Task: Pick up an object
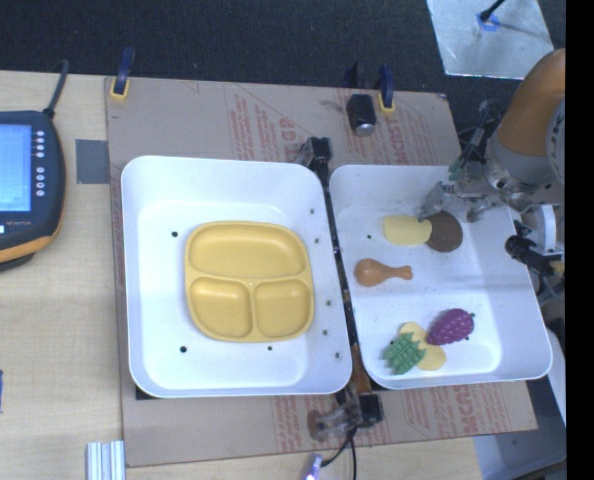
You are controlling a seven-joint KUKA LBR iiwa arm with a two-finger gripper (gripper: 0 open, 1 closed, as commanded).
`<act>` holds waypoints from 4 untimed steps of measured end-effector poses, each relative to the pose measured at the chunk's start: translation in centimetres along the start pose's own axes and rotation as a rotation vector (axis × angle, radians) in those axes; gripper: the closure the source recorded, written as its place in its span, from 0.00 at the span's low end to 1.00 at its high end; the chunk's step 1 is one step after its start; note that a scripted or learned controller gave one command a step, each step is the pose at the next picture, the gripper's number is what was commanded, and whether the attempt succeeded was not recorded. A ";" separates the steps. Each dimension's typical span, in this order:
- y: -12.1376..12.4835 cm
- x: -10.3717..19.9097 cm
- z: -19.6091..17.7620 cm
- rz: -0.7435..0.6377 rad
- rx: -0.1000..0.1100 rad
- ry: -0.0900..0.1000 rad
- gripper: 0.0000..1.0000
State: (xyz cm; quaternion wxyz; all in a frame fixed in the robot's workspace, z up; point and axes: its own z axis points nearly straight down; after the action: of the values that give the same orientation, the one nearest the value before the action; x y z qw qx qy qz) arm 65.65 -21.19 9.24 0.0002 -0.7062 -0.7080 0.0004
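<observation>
In the camera view, two shallow white plastic bins are seen side by side on a light wooden bench (47,368), over a brown cardboard sheet (227,118). The left bin (152,268) carries a yellow three-compartment plastic tray (249,280), set near its middle.

The grey arm with the orange band (532,103) is seen reaching in from the right, its wrist bent down over the far right part of the right bin (497,298). The claw (455,200) is placed low at that bin's far side, just above a brown round toy piece (445,234). Whether the claw is wide or narrow cannot be told, as its tips are lost among dark metal parts, and nothing is seen held in it.

Touching the brown piece on its left, a pale yellow flat oval toy (405,230) is found. Nearer the middle of the bin an orange-brown toy drumstick (381,272) lies on its side. At the near side, a purple toy bunch of grapes (450,325) rests beside a green leafy toy (404,352) and a yellow toy piece (429,358) partly under both.

A handheld control pendant with a blue screen (12,183) lies at the left edge of the bench.
</observation>
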 end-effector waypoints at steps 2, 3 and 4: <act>0.0 0.0 0.0 0.000 0.000 0.000 0.00; 0.0 2.6 0.0 -0.002 0.003 0.001 0.00; 0.0 0.0 0.0 0.001 0.000 0.000 0.00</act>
State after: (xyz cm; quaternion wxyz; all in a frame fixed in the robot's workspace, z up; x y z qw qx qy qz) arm 65.65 -21.19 9.25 0.0003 -0.7064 -0.7078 0.0003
